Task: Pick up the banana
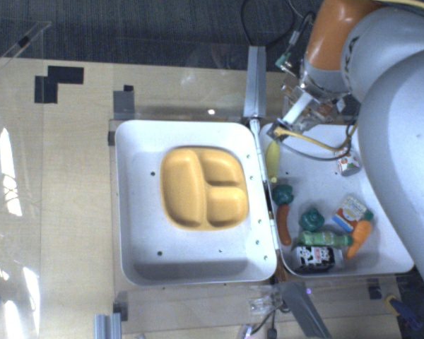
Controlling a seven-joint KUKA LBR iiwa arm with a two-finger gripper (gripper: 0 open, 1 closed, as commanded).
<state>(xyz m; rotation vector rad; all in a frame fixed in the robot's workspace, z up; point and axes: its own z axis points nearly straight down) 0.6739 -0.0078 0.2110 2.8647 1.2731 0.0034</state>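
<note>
Against the right bin's [403, 263] left wall lies the banana [273, 159], lengthwise, just above a teal item [283, 193]. Claw [288, 122] sits directly above the banana's upper end; finger state cannot be told.

Grey KUKA iiwa arm [396, 119], smooth rounded shell, pale matte finish, bulking large along right side. Orange band [332, 30] above wrist, glossy, dome-shaped. Below band, darker metal wrist section with small brackets and fittings. Black cables [268, 13] looping at far side near wrist; one thin yellow cable [311, 141] trailing off wrist hardware, another yellow line crossing top of arm shell. Small white tag with red mark hanging off cable, right of wrist.
</note>
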